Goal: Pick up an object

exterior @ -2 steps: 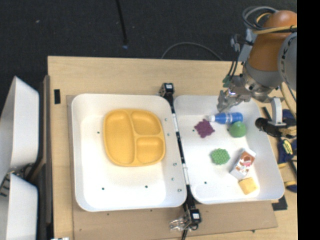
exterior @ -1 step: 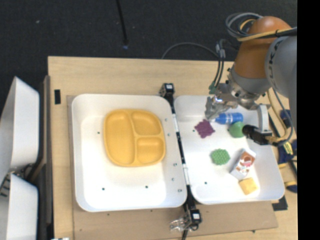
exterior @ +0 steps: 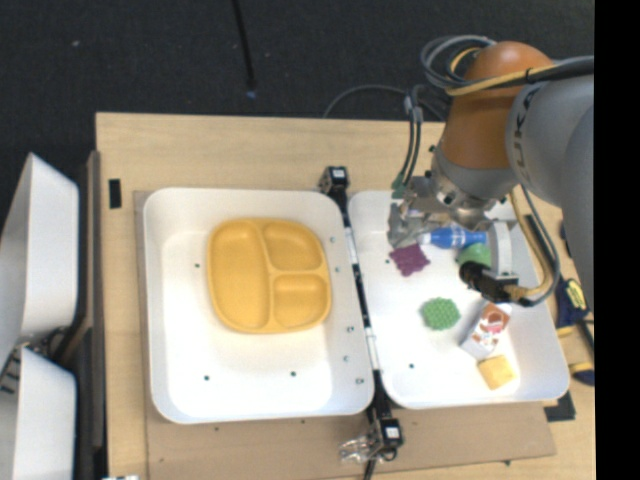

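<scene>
- Approach step, by the look of it: nothing seen between the fingers, so the pick not yet made.
- Likeliest target: purple piece [exterior: 409, 260], lying flat on the floor of the right bin [exterior: 400, 368], in the bin's upper left part, right of frame centre.
- Claw [exterior: 403, 226] just above that purple piece in the picture, over the same corner of the bin; touching or apart, impossible to judge.
- Spread or pressed together: cannot tell, the metal parts at the tip too blurred and overlapped by the wrist.
- Next move, as a judgement: straight descent onto the purple piece, then a close and a lift; little sideways correction needed.
- Blue bottle [exterior: 455, 238] just right of the claw, lying on its side, close enough to be nudged.
- Green ball [exterior: 439, 313] lower in the bin, well clear of the purple piece.
- Small carton [exterior: 485, 330] and yellow block [exterior: 495, 371] toward the lower right of the bin, near each other.
- Left bin [exterior: 180, 368] holding a yellow divided plate [exterior: 268, 273], centre left of the frame.
- Both bins side by side on the wooden tabletop [exterior: 120, 148].
</scene>
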Motion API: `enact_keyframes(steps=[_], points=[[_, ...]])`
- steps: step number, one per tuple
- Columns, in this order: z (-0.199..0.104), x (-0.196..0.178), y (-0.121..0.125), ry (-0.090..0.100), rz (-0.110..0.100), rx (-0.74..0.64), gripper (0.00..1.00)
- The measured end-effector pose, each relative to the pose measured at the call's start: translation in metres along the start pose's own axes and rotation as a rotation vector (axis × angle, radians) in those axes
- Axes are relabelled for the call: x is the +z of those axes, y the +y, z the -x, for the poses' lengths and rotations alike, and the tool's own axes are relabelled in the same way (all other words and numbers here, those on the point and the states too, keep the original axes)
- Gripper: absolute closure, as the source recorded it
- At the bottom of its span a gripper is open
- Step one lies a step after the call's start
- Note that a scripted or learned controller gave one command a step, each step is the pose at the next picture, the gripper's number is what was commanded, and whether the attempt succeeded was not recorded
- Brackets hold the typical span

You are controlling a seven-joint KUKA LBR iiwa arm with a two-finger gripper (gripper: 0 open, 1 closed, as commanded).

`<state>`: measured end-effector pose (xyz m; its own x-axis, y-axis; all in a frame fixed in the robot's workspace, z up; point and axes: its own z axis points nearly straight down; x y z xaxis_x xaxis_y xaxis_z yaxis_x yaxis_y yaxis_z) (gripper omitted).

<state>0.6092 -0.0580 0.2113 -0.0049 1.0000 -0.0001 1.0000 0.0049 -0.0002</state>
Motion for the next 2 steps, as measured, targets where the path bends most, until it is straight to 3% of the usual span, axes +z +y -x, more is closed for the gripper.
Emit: enact_keyframes(steps=[2], points=[[-0.108, -0.015, -0.024, 0.003, -0.001, -0.004, 1.0]])
